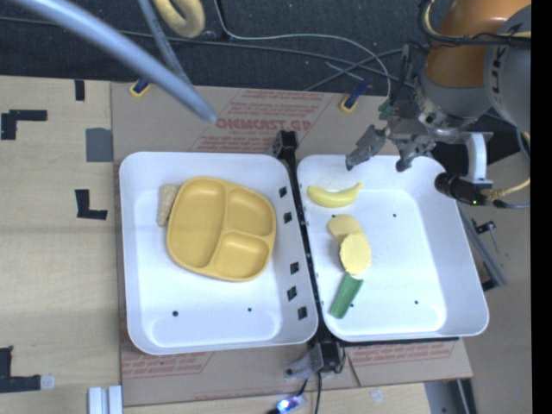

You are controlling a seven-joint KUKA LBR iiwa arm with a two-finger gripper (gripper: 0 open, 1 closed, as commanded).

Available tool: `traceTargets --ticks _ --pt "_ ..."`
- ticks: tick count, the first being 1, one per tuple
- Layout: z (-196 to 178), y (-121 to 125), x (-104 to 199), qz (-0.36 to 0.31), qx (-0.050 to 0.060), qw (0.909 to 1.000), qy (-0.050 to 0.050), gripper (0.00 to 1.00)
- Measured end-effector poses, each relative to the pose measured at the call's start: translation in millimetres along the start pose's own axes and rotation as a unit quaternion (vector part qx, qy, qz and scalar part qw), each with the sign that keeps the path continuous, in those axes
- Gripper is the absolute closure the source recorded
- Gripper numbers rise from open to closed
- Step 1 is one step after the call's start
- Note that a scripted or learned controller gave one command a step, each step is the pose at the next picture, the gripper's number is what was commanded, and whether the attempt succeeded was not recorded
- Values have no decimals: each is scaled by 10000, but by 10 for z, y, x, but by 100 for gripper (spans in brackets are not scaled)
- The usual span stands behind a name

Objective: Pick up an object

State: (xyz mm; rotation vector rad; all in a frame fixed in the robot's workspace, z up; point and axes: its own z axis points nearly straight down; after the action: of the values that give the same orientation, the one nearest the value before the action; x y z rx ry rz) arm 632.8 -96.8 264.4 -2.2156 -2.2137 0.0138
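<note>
Pincer (380, 156) open above banana (334, 195), holding nothing.

The grey arm with its orange band (476, 11) enters from the upper right, its wrist bent downward and toward the left. At its end the dark two-finger metal hand (380, 156) hangs with both fingers spread wide apart, tips pointing down, one finger (360, 153) further left than the other, nothing between them.

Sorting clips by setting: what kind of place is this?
Likely a robot lab test bench: two white bins on taped cardboard, toy food such as a banana, loose cables, and a gripper above.
</note>
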Motion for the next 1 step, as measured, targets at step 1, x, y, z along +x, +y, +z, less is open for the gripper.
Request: traceTargets --ticks 1 --pt "-65 18 1 -11 -56 10000 -5 0"
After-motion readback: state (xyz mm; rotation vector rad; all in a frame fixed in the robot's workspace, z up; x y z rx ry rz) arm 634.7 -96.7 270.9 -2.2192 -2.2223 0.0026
